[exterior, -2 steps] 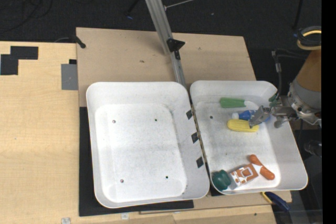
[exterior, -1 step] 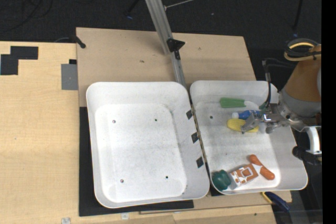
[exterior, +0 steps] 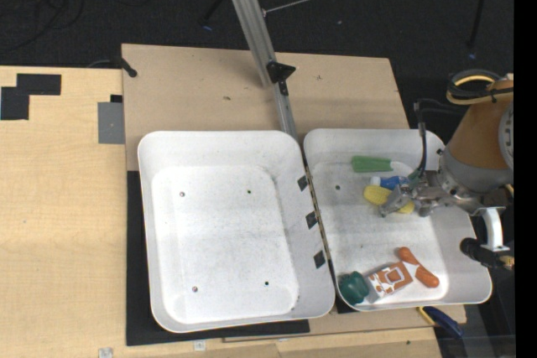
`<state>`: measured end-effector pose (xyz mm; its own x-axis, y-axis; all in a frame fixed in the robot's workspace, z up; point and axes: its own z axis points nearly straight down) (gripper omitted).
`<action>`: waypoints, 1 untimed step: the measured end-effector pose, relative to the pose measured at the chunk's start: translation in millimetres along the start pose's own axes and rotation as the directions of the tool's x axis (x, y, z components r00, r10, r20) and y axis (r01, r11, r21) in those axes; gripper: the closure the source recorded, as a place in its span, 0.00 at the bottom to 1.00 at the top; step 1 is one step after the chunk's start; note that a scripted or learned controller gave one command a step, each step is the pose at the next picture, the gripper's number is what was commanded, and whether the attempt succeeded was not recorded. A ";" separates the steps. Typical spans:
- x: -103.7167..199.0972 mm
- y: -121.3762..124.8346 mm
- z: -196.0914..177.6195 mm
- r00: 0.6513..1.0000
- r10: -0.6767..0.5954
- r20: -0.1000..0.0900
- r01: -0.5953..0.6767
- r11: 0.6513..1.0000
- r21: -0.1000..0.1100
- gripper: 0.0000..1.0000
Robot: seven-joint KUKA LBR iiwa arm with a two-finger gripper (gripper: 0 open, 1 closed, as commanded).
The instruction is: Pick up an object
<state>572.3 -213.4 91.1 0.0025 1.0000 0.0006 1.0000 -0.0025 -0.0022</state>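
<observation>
My gripper (exterior: 398, 203) is low in the right bin (exterior: 352, 239), coming in from the right edge. It sits right against a yellow object (exterior: 376, 194) and a small blue object (exterior: 389, 180). Just behind them lies a green bar (exterior: 371, 164). Near the bin's front edge are an orange carrot-shaped piece (exterior: 419, 267), an orange and white packet (exterior: 389, 279) and a dark green round object (exterior: 354, 287). Whether anything is held is hidden by the gripper body.
The left bin (exterior: 218, 230) stands beside the right one, with black clips (exterior: 310, 219) along the shared rim. A slanted metal rail (exterior: 252, 21) rises behind the bins. The arm's grey and orange wrist (exterior: 482, 147) overhangs the right bin's edge.
</observation>
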 end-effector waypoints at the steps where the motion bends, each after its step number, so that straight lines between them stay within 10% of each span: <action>1: -0.6 -0.3 -10.3 1.000 0.003 -0.001 -0.003 1.000 0.001 1.00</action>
<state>572.1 -214.0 101.4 0.0058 1.0000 0.0013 1.0000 -0.0058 -0.0027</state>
